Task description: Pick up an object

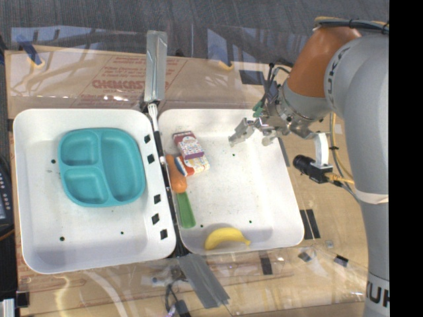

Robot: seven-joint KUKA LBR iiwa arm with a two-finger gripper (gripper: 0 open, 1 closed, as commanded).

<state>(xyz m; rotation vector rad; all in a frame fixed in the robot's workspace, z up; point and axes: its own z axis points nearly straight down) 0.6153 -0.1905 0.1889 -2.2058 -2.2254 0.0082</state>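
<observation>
A banana (227, 238) is seen at the near edge of the right bin (277, 197). A green stick-shaped item (185, 210) and an orange carrot-like piece (178, 176) are lined along that bin's left wall, with a small carton (190, 153) just beside them, farther back. In the left bin (33, 197) a teal divided plate (102, 166) is laid flat. The gripper (254, 129) is held over the right bin's far right part, fingers parted, nothing between them, well apart from the carton.
</observation>
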